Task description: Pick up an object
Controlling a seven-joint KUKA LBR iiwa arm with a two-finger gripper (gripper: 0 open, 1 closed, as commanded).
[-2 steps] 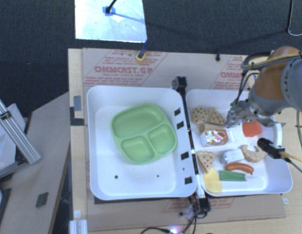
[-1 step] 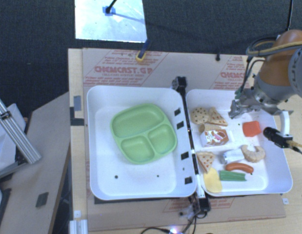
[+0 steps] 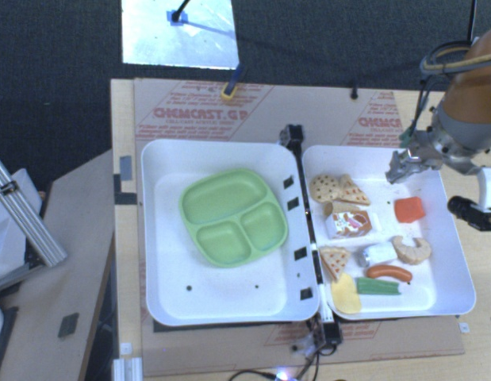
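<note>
The hand (image 3: 404, 167) hovers over the right bin's (image 3: 455, 280) far edge; whether it is open or closed I cannot tell. Nearest lies the orange block (image 3: 409, 209), probably light, stiff plastic, best pinched across its flat sides. Toy foods crowd it; the left bin (image 3: 162, 284) holds a green tray (image 3: 232, 217) on the cardboard-covered worktop (image 3: 197, 109).

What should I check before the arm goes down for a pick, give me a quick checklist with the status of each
1. Tool over the right bin: ok, above its far edge.
2. Tool free of any item: cannot tell.
3. Nearest target, the orange block, has clear space around it: ok.
4. Tool lined up above the orange block: not ok, it sits farther back.
5. Green tray out of the way in the left bin: ok.
</note>
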